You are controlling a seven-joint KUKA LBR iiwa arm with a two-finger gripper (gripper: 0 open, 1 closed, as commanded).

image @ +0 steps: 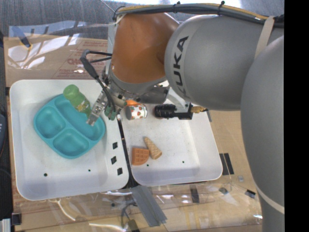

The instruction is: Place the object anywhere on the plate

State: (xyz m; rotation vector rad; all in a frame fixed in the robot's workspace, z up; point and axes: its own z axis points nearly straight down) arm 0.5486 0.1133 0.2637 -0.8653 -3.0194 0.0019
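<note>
Left bin point(24, 149): teal divided plate point(70, 141) with three compartments, sitting mid-bin, turned at an angle.

Green object point(76, 96), translucent with a rounded top: on the plate's far right corner, lying across the rim of the upper compartment. Partly on the plate, partly over its edge. Tilted, not upright.

Claw point(100, 114): low over the plate's right edge, close to the wall between the two bins. It is just right of the green object. Can't tell if they touch. Claw state: can't tell whether it is open or closed, the wrist and cables crowd that spot. Nothing visibly held in it.

Arm point(212, 57) comes in from the right and covers the back of the right bin point(193, 151).

Right bin contents:
- small white-and-orange round thing point(136, 111) near the dividing wall, just right of the claw
- cone point(153, 147) mid-bin, lying on its side
- orange waffle piece point(140, 156) just beside the cone, on its left, near touching

Counter point(227, 134) is brown card under clear film.
</note>
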